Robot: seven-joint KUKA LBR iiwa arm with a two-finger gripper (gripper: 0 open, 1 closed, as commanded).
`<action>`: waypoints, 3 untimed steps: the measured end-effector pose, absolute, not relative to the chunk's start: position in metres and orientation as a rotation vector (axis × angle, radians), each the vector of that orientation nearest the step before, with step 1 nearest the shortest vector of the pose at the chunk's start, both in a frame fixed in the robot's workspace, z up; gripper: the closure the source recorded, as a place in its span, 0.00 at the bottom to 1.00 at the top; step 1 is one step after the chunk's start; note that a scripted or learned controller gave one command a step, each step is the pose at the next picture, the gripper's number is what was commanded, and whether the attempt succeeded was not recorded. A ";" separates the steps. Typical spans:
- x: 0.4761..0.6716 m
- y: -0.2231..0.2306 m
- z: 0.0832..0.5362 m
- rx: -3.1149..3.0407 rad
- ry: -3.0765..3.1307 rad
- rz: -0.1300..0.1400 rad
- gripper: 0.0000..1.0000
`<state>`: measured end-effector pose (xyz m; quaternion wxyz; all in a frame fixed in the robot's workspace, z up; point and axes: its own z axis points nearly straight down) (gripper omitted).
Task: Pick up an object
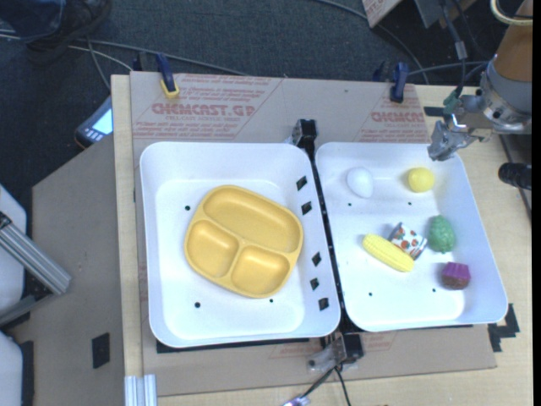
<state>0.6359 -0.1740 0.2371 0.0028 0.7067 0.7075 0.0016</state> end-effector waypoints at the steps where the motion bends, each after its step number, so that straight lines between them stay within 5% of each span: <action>1: 0.620 -0.114 0.240 2.219 2.229 0.000 1.00; 3: 0.609 0.002 0.244 2.218 2.231 0.000 1.00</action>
